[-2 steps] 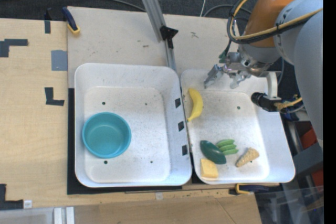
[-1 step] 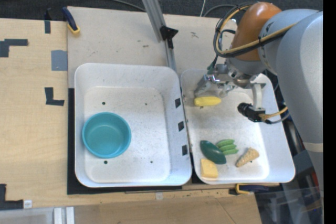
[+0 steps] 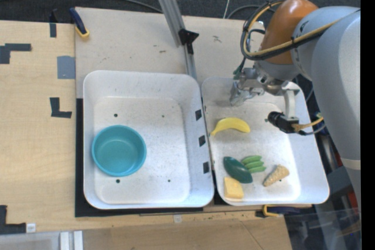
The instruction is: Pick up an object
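My gripper (image 3: 239, 92) hangs over the back of the right bin (image 3: 304, 152), near its far left corner, with nothing visible between its fingers. A yellow banana (image 3: 231, 125) lies just in front of it on the bin floor. Further forward sit a dark green oval object (image 3: 238, 169), a light green pea pod (image 3: 253, 162), a yellow block (image 3: 233, 188) and a tan cone-shaped piece (image 3: 275, 175). A teal bowl (image 3: 119, 150) rests in the left bin (image 3: 146, 82), at its front left.
A grey metal pole (image 3: 170, 0) slants down from the top to the ridge between the bins. Cables (image 3: 266, 26) loop around the orange wrist band. A black connector (image 3: 281, 121) on the arm hangs over the right bin's right side.
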Motion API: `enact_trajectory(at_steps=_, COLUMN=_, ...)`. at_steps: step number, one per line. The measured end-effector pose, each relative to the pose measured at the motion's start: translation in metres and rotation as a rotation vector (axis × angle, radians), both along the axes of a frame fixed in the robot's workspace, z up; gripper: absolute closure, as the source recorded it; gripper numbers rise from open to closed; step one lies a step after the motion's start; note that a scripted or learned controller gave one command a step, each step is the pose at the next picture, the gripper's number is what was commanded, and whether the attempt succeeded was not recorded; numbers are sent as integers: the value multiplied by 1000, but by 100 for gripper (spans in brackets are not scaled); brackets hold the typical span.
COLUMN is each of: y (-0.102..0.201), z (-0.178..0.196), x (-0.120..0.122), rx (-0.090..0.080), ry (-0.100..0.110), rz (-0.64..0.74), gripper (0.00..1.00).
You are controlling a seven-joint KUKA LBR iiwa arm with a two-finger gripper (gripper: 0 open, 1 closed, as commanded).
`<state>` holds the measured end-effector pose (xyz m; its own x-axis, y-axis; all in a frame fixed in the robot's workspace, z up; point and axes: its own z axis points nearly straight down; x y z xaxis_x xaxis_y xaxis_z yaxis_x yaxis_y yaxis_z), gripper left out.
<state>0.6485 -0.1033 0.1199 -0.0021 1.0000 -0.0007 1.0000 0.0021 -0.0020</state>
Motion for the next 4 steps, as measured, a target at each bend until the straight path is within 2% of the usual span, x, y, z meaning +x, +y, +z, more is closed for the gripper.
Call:
enact_trajectory(at_steps=3, y=-8, z=133, x=-1, rx=0, ry=-5, rz=0, gripper=100)
enact_trajectory(at_steps=4, y=33, z=135, x=-25, rx=2, ry=0, rz=2, gripper=100)
